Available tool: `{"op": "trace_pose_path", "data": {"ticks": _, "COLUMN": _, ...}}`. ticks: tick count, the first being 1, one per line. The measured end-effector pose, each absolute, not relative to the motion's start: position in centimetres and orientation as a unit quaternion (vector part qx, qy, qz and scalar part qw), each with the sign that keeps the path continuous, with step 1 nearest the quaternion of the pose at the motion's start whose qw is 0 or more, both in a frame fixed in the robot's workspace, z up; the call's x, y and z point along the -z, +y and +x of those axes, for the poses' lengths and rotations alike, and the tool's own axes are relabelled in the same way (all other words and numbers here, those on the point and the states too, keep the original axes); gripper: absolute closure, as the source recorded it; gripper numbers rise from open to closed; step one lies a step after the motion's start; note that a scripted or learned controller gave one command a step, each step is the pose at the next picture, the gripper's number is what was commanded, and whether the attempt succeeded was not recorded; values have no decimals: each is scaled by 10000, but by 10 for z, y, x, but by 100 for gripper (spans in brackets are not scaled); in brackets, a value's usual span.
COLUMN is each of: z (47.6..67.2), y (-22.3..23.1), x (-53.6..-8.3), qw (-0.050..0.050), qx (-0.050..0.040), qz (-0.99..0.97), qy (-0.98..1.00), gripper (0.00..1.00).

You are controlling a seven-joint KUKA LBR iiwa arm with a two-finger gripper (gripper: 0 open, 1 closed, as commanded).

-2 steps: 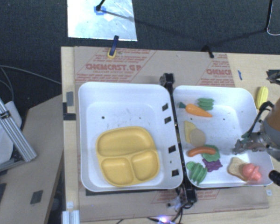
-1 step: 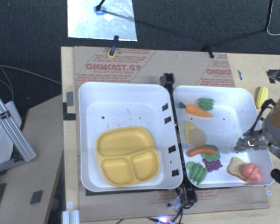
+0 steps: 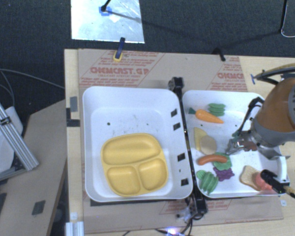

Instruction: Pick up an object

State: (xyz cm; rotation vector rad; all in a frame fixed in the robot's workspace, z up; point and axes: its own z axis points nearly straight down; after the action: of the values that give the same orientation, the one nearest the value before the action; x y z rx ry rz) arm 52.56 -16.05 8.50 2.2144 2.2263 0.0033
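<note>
Toy food, small plastic pieces, lies scattered across the right-hand shallow white bin (image 3: 250, 98); any of them could be the object to pick.

Contents of the right bin, from far side to near:
- orange plastic carrot (image 3: 208, 115) with a green leafy top, lying aslant near the far left corner;
- ribbed green plastic vegetable piece (image 3: 217, 108), touching the carrot on its far side;
- pale yellow cheese wedge (image 3: 200, 136) with a beige rounded piece (image 3: 209, 144) overlapping it, against the left wall;
- reddish-orange plastic sausage (image 3: 212, 159), lying crosswise just below the beige piece;
- purple plastic grape cluster (image 3: 223, 168), touching the sausage's near side;
- green plastic leafy piece (image 3: 207, 180), at the near left corner;
- tan toast-shaped slice (image 3: 248, 176) with a red piece (image 3: 259, 181) on or against it, at the near right.

Left-hand shallow white bin (image 3: 96, 102): holds one yellow plastic divided tray (image 3: 133, 162), three compartments, sitting toward the near side.

Arm: grey with a broad orange band (image 3: 278, 113), reaching in from the right above the right bin. Two-finger gripper (image 3: 234, 146) low over the middle of that bin, just right of the beige piece and just above the sausage's right end. Whether its fingers are spread or pressed together I cannot tell from where I stand; nothing is visibly pinched between them.

Surroundings: both bins rest on a brown cardboard sheet (image 3: 137, 68) with red lettering. Silvery square panel (image 3: 107, 13) lies beyond the bench on dark floor.
</note>
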Motion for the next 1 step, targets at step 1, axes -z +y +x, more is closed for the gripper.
{"op": "trace_pose_path", "data": {"ticks": 1, "z": 485, "y": -141, "x": -91, "qw": -10, "qx": 0, "qz": 7069, "qy": 7073, "gripper": 100}}
